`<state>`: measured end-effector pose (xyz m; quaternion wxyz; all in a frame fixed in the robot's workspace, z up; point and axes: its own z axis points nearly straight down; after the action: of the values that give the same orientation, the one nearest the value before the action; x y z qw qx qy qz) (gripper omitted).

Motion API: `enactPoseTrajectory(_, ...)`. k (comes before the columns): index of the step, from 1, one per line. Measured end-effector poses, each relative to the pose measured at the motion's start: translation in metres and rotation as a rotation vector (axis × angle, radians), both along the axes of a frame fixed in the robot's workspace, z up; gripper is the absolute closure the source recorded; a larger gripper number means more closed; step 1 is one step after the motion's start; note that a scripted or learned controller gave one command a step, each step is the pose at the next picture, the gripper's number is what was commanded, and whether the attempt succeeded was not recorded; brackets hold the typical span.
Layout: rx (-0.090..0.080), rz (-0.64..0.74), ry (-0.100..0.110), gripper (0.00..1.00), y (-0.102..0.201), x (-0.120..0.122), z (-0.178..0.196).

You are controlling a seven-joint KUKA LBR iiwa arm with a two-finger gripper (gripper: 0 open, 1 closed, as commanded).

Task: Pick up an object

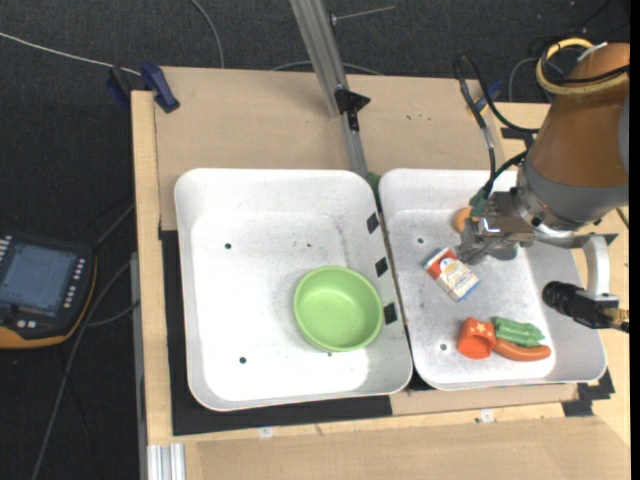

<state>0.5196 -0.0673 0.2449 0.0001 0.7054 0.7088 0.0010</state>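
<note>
Small carton (452, 273) lies tilted mid right bin (420, 358), just beside my gripper (481, 238). Jaw state: cannot tell. Judgement: centre over carton, align across narrow side, descend straight, avoid carrot toy (505, 336).

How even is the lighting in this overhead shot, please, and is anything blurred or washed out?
In the camera view the lighting is soft and even, with faint shadows under the green bowl and the orange and green toy; the white bins look bright but keep their speckles; the small carton and the gripper look slightly soft.
</note>
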Motion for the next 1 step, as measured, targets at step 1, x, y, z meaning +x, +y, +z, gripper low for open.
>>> enactPoseTrajectory(1, 0.000, 0.001, 0.002, 1.00, 0.0592, -0.0026, -0.0058)
